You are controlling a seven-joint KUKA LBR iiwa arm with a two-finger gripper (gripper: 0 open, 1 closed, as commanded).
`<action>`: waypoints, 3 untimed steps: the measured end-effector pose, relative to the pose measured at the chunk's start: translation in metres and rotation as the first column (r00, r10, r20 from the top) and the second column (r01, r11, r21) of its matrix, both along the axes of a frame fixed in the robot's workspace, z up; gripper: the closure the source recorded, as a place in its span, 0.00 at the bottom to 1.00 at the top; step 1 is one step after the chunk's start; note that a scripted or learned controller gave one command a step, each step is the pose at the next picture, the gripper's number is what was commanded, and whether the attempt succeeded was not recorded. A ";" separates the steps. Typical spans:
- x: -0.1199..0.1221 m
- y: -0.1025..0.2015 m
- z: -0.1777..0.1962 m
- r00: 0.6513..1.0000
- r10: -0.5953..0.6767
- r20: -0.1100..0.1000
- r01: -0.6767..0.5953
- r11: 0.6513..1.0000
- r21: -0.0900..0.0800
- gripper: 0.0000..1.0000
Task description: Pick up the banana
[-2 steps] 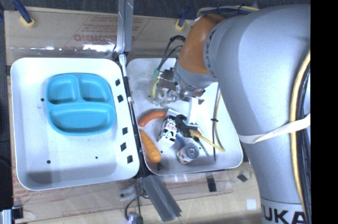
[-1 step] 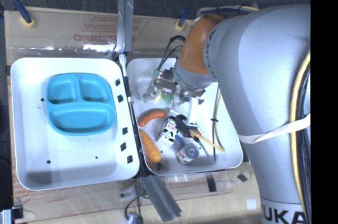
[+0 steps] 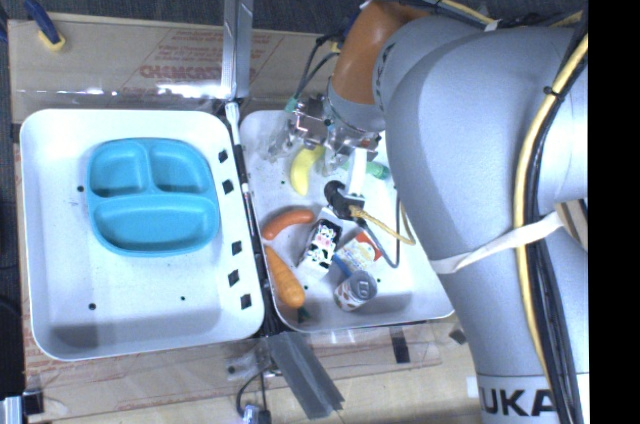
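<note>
The banana (image 3: 303,170) lies in the right bin (image 3: 405,297), toward 11 o'clock from that bin's centre, its length running roughly 12 to 6. The gripper (image 3: 320,144) hangs just at the banana's 1 o'clock, close over its upper end. From this slant I cannot tell whether the gripper is spread or pressed together, or whether it touches the fruit.

A sausage (image 3: 288,220) sits near the banana's 6 o'clock. A carrot (image 3: 286,282) lies farther along the same line. A cow-patterned carton (image 3: 321,245) is at the sausage's 4 o'clock, and a can (image 3: 356,289) rests at the carton's 5 o'clock. The left bin (image 3: 60,312) holds a blue divided plate (image 3: 152,195).
</note>
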State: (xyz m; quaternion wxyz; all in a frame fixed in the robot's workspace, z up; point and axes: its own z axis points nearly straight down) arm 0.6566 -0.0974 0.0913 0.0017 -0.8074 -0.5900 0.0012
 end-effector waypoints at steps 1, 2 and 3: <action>0.000 0.002 0.009 1.000 0.010 -0.004 -0.010 1.000 0.001 1.00; 0.000 0.024 0.112 0.998 -0.060 0.001 0.060 0.998 0.000 1.00; 0.000 0.022 0.116 0.995 -0.103 0.001 0.103 0.995 -0.002 1.00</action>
